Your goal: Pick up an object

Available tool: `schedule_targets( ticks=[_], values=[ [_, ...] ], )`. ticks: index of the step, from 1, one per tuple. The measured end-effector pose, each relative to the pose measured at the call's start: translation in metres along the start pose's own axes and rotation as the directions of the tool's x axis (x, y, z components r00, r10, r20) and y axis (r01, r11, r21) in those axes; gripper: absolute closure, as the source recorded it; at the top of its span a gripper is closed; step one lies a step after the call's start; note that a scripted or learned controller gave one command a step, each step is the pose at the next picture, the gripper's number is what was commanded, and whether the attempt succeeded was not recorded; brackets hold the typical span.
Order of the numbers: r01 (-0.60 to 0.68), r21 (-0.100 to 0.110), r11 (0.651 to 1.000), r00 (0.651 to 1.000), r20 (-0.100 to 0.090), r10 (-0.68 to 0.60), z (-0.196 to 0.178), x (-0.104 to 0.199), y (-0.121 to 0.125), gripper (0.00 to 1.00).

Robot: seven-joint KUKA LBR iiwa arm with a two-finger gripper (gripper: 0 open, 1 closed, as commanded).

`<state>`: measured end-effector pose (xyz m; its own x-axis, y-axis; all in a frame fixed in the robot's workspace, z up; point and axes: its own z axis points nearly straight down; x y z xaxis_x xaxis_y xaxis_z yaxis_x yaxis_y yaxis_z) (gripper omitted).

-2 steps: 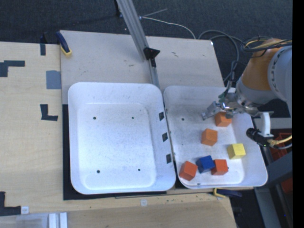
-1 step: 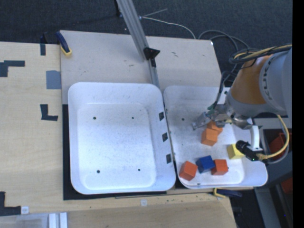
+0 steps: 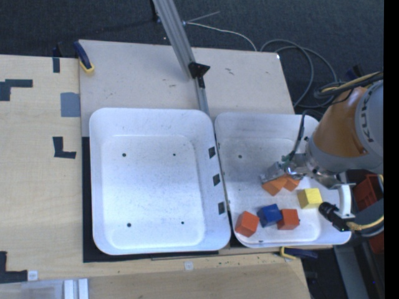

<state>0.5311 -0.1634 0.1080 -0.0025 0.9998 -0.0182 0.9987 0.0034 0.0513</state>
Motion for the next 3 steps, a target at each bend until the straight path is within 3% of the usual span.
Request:
schedule_targets(
  ticks=[1,2,3],
  values=[
    [-0.003,0.003,1.0,1.0,0.006,0.003,0.0,0.059,0.008,0.0],
    [0.001,-0.003,1.0,1.0,-0.003,-0.001,-0.001,0.042,-0.02,0.0],
    [-0.008,0.005,1.0,1.0,0.009,0.008,-0.001,0.056,-0.012,0.0]
  ],
)
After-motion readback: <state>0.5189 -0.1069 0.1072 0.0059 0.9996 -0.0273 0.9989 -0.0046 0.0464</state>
